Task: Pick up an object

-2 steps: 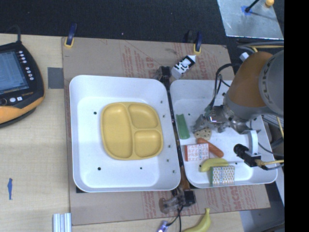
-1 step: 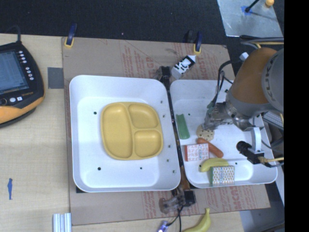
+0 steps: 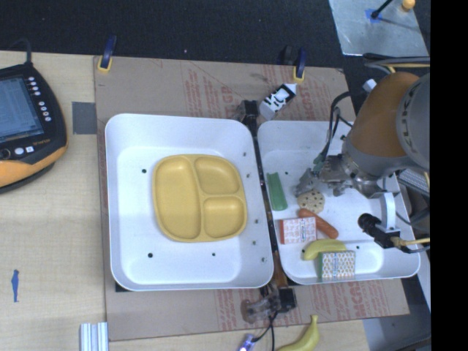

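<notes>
1. Bench layout: two shallow white bins side by side; the left bin [image 3: 124, 196] bears a yellow divided plate [image 3: 199, 197]; the right bin [image 3: 289, 141] bears the small loose objects; a pendant controller [image 3: 25, 126] rests on the bench at far left.
2. Arm: the grey arm with its orange band [image 3: 384, 115] reaches in from the right; the gripper [image 3: 316, 178] hangs low over the upper middle of the right bin, just above the cookie; whether its jaws are wide or narrow cannot be told, as the wrist body and cabling hide them.
3. Candidate objects, right bin: a green stick [image 3: 276, 191] lying lengthwise near the left wall; a speckled cookie [image 3: 310, 197] just beneath the gripper; an orange carrot [image 3: 319, 224] below it, touching or nearly touching a red-and-white packet [image 3: 298, 230]; a yellow banana [image 3: 322, 248] lying against a small patterned box [image 3: 337, 265] near the front wall.
4. Handling, judged: the cookie appears nearest the gripper and so the likely target; it looks light, flat and stiff, probably a toy; a grasp across its edges suits it, since its low profile leaves little to pinch from above.
5. Risk, judged: the carrot lies close by and may be nudged; nothing is seen held between the jaws.
</notes>
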`<action>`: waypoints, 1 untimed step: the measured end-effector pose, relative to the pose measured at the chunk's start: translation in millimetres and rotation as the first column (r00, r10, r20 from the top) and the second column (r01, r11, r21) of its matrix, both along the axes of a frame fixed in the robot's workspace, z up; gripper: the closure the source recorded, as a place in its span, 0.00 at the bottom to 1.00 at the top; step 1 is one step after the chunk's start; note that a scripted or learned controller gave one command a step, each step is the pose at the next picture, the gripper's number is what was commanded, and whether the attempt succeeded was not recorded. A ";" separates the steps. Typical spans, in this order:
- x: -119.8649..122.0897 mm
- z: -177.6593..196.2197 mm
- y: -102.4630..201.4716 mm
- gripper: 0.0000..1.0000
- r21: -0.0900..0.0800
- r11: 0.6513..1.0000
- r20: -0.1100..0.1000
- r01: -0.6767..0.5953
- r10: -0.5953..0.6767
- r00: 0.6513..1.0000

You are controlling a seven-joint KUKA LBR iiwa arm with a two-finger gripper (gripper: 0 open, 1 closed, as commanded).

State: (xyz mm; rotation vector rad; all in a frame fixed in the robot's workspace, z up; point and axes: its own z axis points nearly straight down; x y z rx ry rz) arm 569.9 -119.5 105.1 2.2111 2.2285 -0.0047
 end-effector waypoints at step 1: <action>0.2 10.2 -0.9 1.00 -0.002 1.000 -0.002 -0.003 0.003 1.000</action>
